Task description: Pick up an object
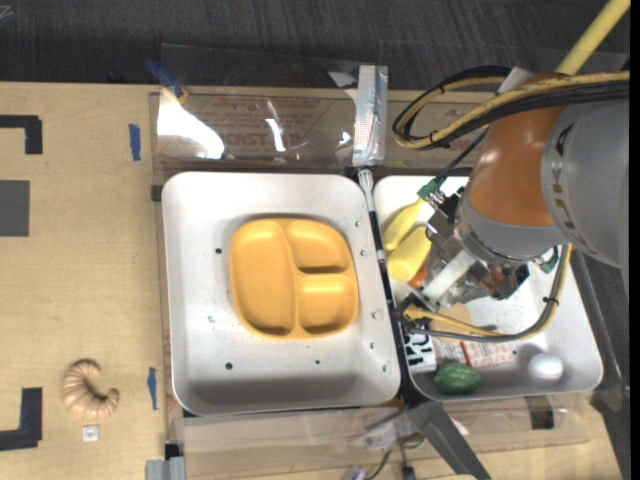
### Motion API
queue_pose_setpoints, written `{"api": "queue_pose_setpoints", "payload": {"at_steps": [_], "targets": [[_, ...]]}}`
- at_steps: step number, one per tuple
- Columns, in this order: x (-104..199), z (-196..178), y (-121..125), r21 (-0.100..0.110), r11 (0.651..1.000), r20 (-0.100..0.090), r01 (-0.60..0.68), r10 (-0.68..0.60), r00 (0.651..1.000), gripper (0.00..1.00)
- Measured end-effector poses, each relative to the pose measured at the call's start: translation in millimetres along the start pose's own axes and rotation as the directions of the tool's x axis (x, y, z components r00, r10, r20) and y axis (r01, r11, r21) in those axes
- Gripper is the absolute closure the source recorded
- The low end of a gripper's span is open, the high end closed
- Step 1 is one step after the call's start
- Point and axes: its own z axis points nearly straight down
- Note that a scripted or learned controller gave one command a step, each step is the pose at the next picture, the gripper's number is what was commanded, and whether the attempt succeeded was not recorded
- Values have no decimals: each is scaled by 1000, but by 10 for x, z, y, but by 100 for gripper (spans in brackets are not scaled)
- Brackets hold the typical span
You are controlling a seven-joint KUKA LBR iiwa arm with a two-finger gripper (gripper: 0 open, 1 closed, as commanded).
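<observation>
Camera view: my gripper (pixel 437 290) is low in the right bin (pixel 575 353), centre-right, just beside a yellow object (pixel 403 240); its state I cannot tell.

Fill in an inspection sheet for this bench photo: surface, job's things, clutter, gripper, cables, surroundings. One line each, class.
Surface: cardboard-covered bench bearing two white bins.
Job's things: right bin holds a yellow object, a green object, a printed packet and a pale round object.
Clutter: yellow divided tray in the left bin; tan curled object on the bench.
Gripper: gripper low in the right bin; finger state unclear.
Cables: black and yellow cables looped above the arm.
Surroundings: dark carpet.
</observation>
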Motion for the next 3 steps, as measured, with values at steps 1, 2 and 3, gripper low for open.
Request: {"api": "queue_pose_setpoints", "payload": {"at_steps": [1,2,3], "targets": [[346,-132,206,0,949,1,316,-316,949,100],[98,322,385,5,850,1,526,-526,850,100],[-89,-627,86,-4,359,1,933,-933,359,100]]}}
